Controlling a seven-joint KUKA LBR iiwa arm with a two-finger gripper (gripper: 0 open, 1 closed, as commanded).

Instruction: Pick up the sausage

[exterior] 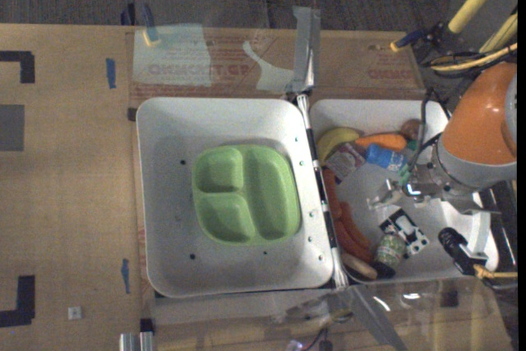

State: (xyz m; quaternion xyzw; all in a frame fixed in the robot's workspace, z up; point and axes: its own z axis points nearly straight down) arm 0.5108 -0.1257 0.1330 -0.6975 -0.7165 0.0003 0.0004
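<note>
**Readable text near my two bins**

The one piece of lettering I can find is a row of faint reddish capitals on the clear plastic sheet (215, 62) taped to the brown board behind my left white bin (156, 177). It is reversed and too blurred to make out. The packets in my right bin are too small to read.

Green plate (246, 195) in white bin (164, 136). Red-orange sausage (349, 230), yellow banana (335, 139), orange carrot (386, 141). Arm (486, 127) orange & grey.
</note>
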